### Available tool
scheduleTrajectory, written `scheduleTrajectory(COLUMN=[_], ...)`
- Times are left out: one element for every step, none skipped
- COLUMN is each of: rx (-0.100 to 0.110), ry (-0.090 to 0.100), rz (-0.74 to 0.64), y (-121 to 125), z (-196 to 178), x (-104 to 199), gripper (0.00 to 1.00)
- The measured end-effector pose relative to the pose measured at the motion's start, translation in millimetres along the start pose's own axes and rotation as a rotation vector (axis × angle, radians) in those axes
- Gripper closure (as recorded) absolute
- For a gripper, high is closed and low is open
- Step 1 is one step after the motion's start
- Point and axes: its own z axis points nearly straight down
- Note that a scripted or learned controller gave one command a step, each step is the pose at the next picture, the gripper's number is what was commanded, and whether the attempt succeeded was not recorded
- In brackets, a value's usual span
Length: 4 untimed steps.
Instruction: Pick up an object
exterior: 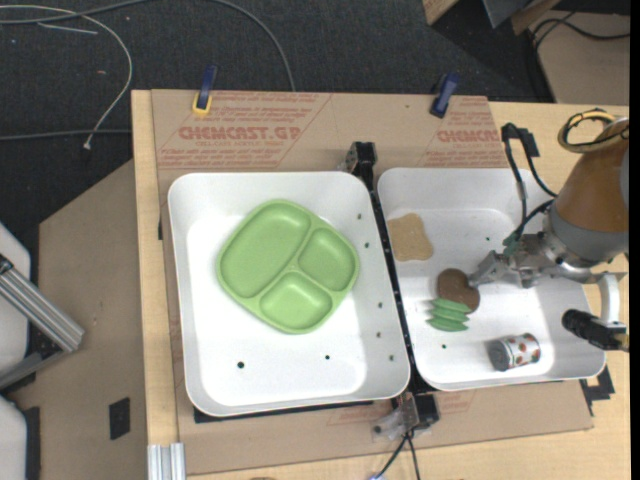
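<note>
Faintly, cardboard [250,133] under the bins reads, seemingly, "CHEMCAST GP".

Smooth, faintly glossy white plastic on both bins [200,368]. Far left of the gripper [492,268], the green divided plate [288,265] looks matt plastic. Just beside the fingertips, a dull brown piece [458,289]; below it, a shiny printed can [513,351]. Rough cardboard [300,128] underneath.

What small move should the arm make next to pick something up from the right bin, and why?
Probably a short descent onto the brown round piece. The gripper sits just right of it in the right bin, holding nothing visible; the green ridged piece and small can lie farther off.
</note>
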Motion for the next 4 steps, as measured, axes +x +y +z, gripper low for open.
scheduleTrajectory(rx=[-0.004, -0.002, -0.004, -0.006], ry=[-0.002, -0.001, -0.003, -0.003], rz=[-0.001, -0.002, 0.0, -0.003], y=[1, -4, -10, -8], z=[-13, -58, -110, -164], x=[0, 1, -7, -7], gripper=[1.0, 1.0, 1.0, 1.0])
